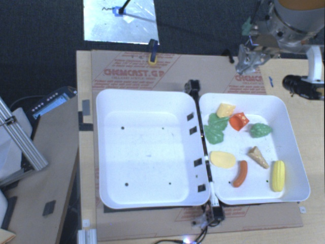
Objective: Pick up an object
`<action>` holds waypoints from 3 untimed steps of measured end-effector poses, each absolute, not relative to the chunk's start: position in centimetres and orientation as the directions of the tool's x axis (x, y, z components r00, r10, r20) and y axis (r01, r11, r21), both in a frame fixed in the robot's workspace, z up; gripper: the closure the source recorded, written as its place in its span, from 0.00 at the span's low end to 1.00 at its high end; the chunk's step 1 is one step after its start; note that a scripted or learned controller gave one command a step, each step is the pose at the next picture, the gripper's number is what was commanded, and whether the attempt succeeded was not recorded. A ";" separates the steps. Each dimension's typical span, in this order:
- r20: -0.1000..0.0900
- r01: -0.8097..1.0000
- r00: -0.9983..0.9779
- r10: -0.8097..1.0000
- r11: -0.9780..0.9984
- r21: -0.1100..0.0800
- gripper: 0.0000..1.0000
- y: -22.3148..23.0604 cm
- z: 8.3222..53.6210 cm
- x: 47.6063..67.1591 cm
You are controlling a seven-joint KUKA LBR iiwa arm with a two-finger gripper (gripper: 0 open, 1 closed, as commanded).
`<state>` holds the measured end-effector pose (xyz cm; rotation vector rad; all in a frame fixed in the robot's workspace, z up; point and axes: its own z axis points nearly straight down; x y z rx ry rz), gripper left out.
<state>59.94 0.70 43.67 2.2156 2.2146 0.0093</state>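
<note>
The right white bin (292, 131) holds several toy foods. A yellow wedge (226, 110), a red piece (238, 121) and a green leafy piece (216, 128) lie near its back left. A smaller green piece (260, 130) lies to their right. Nearer the front are a pale yellow oval (222, 159), a reddish sausage (240, 174), a tan wedge (258, 157) and a yellow corn cob (278, 176). My gripper (247, 62) hangs above the cardboard behind the right bin's back edge, apart from all of them, with nothing seen in it.
The left white bin (147, 146) adjoins the right one, joined by black clips (193, 131). A shiny sheet (120, 14) lies at the back left and a yellow-blue clamp (152, 52) stands on the cardboard's back edge.
</note>
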 end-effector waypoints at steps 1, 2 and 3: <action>-0.003 1.000 0.000 1.000 0.000 0.008 1.00 -2.0 44.5 67.2; -0.001 1.000 -0.002 1.000 0.002 0.005 1.00 -2.3 46.5 66.9; -0.001 1.000 -0.004 1.000 0.004 0.004 1.00 -2.2 47.4 66.9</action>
